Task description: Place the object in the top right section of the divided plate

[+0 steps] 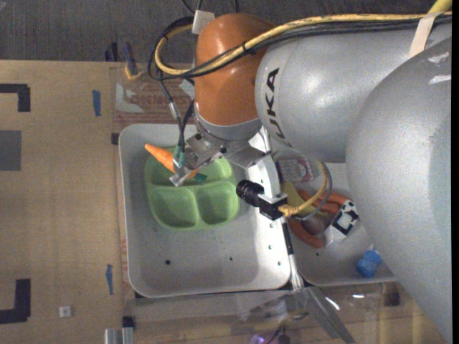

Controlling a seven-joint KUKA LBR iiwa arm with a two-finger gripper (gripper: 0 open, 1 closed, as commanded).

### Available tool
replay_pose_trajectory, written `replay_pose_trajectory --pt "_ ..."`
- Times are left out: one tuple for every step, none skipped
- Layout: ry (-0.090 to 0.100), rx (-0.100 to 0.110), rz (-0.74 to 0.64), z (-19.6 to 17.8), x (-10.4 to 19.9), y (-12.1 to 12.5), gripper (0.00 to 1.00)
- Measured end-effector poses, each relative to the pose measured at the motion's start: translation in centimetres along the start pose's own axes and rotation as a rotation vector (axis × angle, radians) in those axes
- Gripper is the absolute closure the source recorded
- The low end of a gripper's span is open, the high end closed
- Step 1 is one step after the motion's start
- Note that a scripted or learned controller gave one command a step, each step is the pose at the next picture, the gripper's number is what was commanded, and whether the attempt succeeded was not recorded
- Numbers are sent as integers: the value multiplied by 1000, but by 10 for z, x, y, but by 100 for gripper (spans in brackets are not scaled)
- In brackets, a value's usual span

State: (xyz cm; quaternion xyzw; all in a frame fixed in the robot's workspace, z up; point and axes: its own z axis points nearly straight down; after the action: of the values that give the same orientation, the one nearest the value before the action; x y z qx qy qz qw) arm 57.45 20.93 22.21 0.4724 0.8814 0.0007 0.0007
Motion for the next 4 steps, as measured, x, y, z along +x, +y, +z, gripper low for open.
replay_pose_trajectory --pt "0 0 0 0 0 0 0" --pt "-2 -2 -118 -59 -73 63 0" --pt "-3 -4 -323 -164 -74 49 0" --pt "-5 -5 -402 -215 -118 26 0"
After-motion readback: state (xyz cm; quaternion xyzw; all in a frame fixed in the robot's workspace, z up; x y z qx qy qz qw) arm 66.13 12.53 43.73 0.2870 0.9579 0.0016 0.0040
